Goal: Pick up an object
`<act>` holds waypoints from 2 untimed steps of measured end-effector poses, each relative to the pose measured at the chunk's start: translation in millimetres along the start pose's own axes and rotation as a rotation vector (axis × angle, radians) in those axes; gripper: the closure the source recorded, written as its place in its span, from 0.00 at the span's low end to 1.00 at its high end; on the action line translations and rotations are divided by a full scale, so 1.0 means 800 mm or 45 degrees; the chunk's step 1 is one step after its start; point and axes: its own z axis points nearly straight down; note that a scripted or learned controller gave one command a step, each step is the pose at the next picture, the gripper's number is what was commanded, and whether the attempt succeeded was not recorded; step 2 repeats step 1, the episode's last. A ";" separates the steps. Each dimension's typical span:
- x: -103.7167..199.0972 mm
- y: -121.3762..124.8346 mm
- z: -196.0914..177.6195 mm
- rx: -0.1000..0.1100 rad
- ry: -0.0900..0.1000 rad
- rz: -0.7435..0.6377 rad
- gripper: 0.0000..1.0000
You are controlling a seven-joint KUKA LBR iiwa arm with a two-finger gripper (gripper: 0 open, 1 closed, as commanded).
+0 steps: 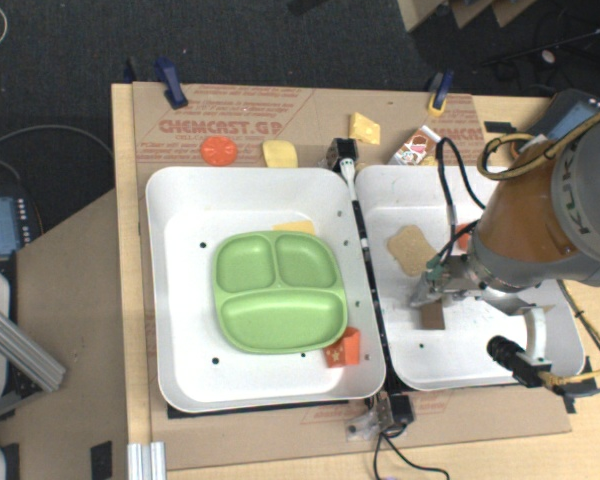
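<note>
My gripper (432,296) is down in the right bin (550,353), near its middle. A small dark brown block (433,317) lies on the bin floor right at the gripper's tip, touching or just under it. A tan, bread-like piece (409,248) rests on the floor a little behind and to the left of the gripper. In the left bin (180,268) sits a green divided plate (280,290), with an orange block (345,349) at its front right corner and a pale yellow piece (296,228) peeking out behind it.
On the cardboard behind the bins lie an orange disc (218,150), a yellow piece (279,153), a yellow wedge (365,128) and a red-and-white packet (415,149). Blue clamps (170,81) grip the far edge. A black cable (448,183) loops above the right bin.
</note>
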 end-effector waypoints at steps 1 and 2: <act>0.074 0.039 -0.120 -0.012 0.002 -0.012 1.00; 0.074 0.039 -0.120 -0.012 0.002 -0.012 1.00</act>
